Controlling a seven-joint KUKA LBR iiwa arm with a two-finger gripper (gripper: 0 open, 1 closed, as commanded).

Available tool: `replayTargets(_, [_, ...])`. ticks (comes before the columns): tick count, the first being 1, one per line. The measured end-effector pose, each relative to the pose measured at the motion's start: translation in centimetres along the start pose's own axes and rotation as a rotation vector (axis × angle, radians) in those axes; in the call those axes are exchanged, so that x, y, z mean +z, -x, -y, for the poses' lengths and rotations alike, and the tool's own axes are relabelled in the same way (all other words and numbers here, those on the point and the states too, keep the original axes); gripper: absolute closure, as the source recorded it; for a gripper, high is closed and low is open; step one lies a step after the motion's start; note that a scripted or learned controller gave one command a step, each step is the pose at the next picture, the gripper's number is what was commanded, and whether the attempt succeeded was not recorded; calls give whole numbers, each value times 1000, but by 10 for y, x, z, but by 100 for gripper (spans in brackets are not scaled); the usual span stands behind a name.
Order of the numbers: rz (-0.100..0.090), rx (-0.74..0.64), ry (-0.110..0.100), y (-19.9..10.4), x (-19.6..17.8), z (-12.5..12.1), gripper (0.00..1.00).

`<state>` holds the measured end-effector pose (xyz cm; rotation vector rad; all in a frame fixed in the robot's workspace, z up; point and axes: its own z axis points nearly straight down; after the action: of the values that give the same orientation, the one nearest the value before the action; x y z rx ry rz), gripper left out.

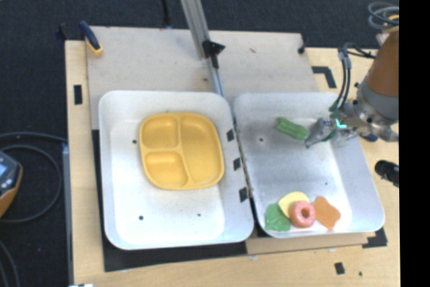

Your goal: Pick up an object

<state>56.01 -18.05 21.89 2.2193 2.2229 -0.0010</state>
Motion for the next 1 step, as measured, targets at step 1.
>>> replayTargets(1, [0,0,2,0,-1,-1,0])
